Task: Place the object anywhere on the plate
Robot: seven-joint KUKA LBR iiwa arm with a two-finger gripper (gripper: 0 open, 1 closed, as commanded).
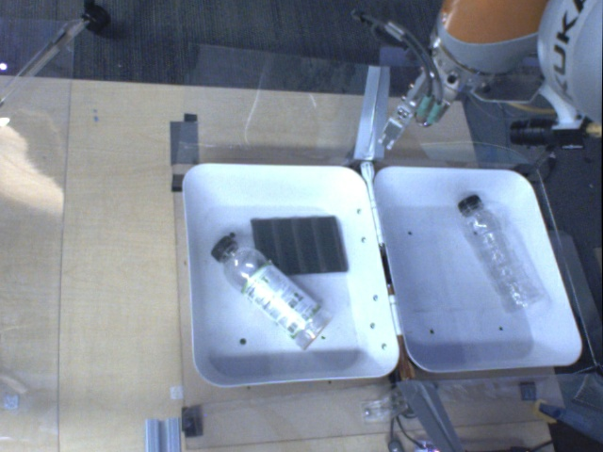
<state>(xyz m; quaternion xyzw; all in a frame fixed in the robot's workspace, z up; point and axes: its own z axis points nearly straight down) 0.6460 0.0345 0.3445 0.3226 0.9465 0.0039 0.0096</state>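
A dark, ridged square plate [300,245] lies flat in the left bin [203,205], toward its back. Just in front of it lies a clear plastic bottle [271,292] with a dark cap, pointing diagonally, its side close to the plate's near-left corner. A second clear bottle [499,252] with a dark cap lies on its side in the right bin [424,347]. My gripper [403,122] hangs above the back edge of the bench, behind the seam between the two bins, well away from both bottles and the plate. Nothing shows between its fingers.
A grey metal post [370,111] stands upright behind the seam between the bins, right next to the gripper. The bins' raised white rims meet along the middle [377,252]. Wooden benchtop [94,252] spreads to the left.
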